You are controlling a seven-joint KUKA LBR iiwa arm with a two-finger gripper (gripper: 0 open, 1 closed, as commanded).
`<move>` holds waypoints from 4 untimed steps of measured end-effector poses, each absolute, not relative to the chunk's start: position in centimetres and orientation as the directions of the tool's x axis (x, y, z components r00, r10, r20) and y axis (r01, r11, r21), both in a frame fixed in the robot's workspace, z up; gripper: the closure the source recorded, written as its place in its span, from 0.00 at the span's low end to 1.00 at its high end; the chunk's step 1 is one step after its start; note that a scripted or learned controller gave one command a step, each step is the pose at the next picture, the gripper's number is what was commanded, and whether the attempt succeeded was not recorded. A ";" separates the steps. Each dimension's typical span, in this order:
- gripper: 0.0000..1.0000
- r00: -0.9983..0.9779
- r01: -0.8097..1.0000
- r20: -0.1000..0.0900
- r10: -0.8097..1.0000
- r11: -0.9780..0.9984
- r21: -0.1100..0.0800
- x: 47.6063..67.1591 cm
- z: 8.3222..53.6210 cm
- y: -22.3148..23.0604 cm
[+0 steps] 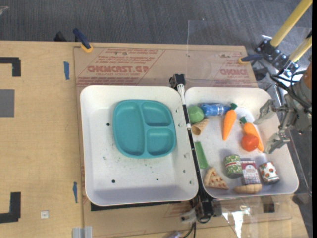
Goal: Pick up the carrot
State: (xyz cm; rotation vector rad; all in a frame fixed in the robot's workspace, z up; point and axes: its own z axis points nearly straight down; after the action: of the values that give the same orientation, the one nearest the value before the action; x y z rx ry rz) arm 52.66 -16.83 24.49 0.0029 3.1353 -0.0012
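An orange carrot with a green top lies upright-slanted in the middle of the right bin. A second orange carrot-like piece lies just right of it, touching a red round fruit. My gripper hovers over the bin's right side, right of both orange pieces. Its two fingers stand apart, open, with nothing between them.
The right bin also holds a blue bottle, a green lime, a cone, a green strip, a pizza slice and several small cans. A teal divided plate lies in the left bin.
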 end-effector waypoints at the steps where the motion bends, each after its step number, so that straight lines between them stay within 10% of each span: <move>1: 0.00 -0.999 -0.050 -0.012 -0.050 0.999 -0.003 56.9 9.8 -17.6; 2: 0.00 -0.952 0.307 -0.012 0.307 0.952 0.002 61.2 8.8 -19.0; 3: 0.00 -0.978 0.211 -0.008 0.211 0.978 0.002 58.1 8.9 -22.3; 4: 1.00 -0.978 0.209 -0.025 0.208 0.978 0.000 58.6 10.3 -22.3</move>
State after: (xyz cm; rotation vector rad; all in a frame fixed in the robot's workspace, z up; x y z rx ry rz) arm 58.65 -22.26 10.35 0.3267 3.0993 -0.0043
